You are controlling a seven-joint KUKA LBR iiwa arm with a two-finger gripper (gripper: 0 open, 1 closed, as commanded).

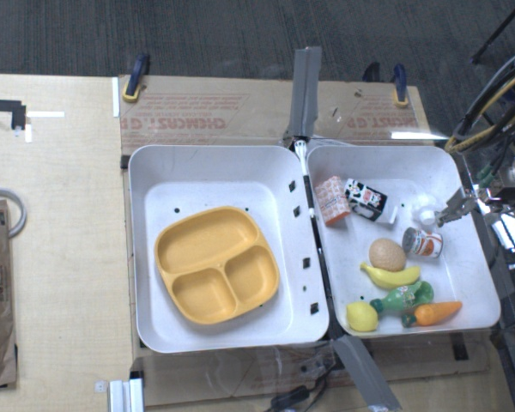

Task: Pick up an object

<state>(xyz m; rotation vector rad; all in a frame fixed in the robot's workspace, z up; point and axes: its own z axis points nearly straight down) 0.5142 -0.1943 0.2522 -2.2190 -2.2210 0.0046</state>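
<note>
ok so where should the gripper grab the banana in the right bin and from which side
Grip the banana across its thick middle, coming straight down from above. It lies flat with its curve sideways, so the narrow width fits between fingers. The egg touches its upper edge and the green bottle sits close below, so side approaches look crowded.

Slim metallic grey tool (457, 206), thin tapered fingers, dark cables looping along the arm
</note>
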